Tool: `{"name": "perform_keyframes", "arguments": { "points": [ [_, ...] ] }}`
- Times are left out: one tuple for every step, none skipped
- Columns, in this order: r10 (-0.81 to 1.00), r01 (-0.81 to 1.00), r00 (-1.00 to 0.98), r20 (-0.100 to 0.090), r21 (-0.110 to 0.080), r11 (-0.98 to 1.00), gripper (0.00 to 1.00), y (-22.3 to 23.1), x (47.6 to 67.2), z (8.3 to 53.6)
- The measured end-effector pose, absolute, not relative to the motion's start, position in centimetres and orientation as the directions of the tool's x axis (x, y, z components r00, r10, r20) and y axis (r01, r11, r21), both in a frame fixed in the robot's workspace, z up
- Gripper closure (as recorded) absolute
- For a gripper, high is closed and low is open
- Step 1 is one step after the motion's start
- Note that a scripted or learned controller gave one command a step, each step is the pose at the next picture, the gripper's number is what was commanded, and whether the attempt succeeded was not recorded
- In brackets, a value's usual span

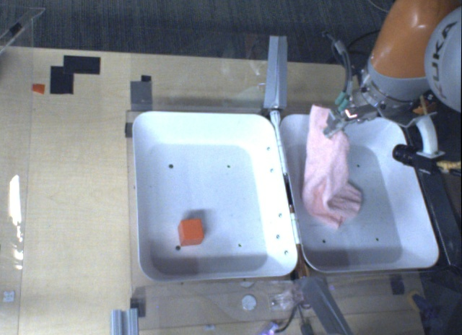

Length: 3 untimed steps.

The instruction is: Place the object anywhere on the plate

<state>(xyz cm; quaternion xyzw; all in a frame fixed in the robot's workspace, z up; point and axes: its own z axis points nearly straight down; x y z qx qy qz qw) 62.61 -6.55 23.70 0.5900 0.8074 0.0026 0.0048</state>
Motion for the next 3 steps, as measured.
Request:
{"name": "perform_keyframes", "arguments": {
  "points": [
    [0.951, 0.951, -0.309, -0.002, 0.006, 0.309, 1.00, -6.3, 62.8, 22.6],
    [0.754, 0.754, -0.657, -0.006, 0.008, 0.657, 1.00, -1.3, 61.7, 23.7],
    [0.438, 0.438, -0.899, -0.006, 0.005, 0.899, 1.00, 3.3, 59.7, 22.7]
  ]
}}
